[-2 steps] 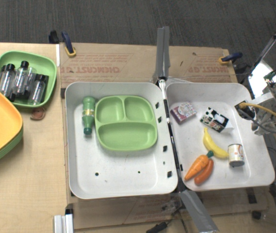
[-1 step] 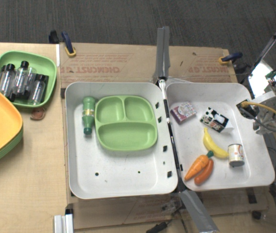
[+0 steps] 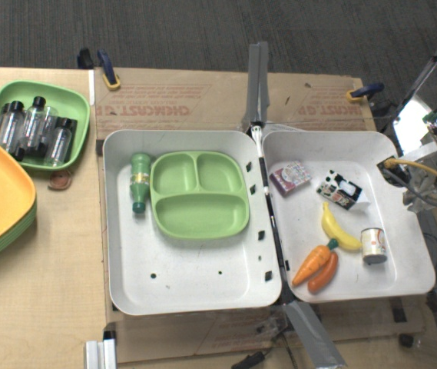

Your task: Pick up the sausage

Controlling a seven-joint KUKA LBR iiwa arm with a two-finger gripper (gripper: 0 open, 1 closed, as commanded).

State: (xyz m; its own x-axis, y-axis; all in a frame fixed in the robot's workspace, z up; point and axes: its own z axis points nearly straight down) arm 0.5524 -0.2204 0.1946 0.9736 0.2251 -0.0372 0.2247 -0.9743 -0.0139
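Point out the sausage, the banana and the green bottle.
sausage (image 3: 322,275), camera view, middle of its reddish body.
banana (image 3: 336,229), camera view, middle of its curve.
green bottle (image 3: 140,181), camera view, its body.

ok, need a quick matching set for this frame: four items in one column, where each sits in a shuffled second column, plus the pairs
Items:
1. green bottle
2. divided green plate
3. sausage
4. small can

Places:
A. right bin, touching the carrot
B. left bin, middle
C. right bin, right of the banana
D. left bin, along the plate's left edge

Pairs: 1-D, 2-B, 3-A, 4-C
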